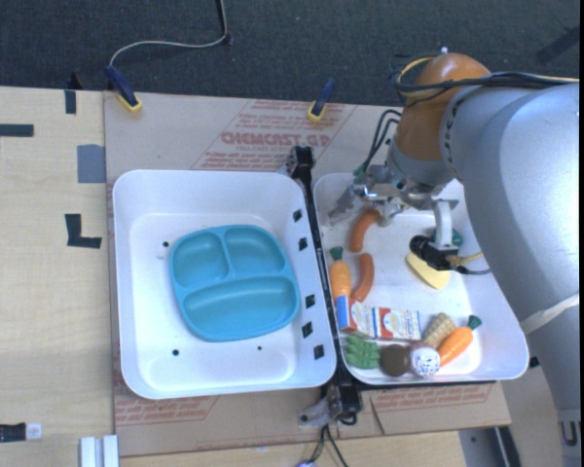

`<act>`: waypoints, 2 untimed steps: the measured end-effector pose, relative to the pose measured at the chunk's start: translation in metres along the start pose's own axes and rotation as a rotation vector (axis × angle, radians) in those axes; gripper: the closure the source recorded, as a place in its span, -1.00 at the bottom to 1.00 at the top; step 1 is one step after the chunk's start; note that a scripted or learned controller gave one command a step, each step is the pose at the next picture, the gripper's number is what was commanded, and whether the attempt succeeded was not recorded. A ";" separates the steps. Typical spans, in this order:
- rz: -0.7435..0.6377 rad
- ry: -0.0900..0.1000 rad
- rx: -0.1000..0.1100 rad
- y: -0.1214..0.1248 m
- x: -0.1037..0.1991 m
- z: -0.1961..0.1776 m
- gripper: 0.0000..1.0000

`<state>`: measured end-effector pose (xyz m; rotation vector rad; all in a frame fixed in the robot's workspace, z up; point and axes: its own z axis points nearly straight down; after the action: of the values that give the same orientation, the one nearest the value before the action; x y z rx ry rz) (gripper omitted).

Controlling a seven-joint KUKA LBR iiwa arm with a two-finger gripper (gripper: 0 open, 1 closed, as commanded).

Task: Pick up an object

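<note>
My gripper (368, 198) hangs over the far left part of the right bin (496, 331), reaching in from the right. Just below it lies a red-orange sausage (362, 230), tilted; whether the gripper touches it is unclear. A second sausage (365, 275) lies nearer the front, beside an orange tube with a blue end (341, 285). Along the bin's front lie a white and red carton (387, 321), a green toy (362, 351), a brown ball (395, 360), a white ball (424, 362) and a carrot (455, 343). A pale yellow piece (430, 273) sits at mid right.
The left bin (141, 290) holds a blue divided plate (236, 282). A black divider with clips (310, 251) runs between the two bins. The arm's grey body (526, 193) covers the right bin's far right side.
</note>
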<state>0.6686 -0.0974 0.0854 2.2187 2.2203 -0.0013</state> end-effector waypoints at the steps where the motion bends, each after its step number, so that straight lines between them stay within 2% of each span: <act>1: 0.000 0.000 -0.001 -0.012 0.000 0.000 -1.00; 2: -0.001 0.002 0.000 0.000 -0.001 0.000 -1.00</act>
<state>0.6688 -0.0985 0.0851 2.2180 2.2228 0.0004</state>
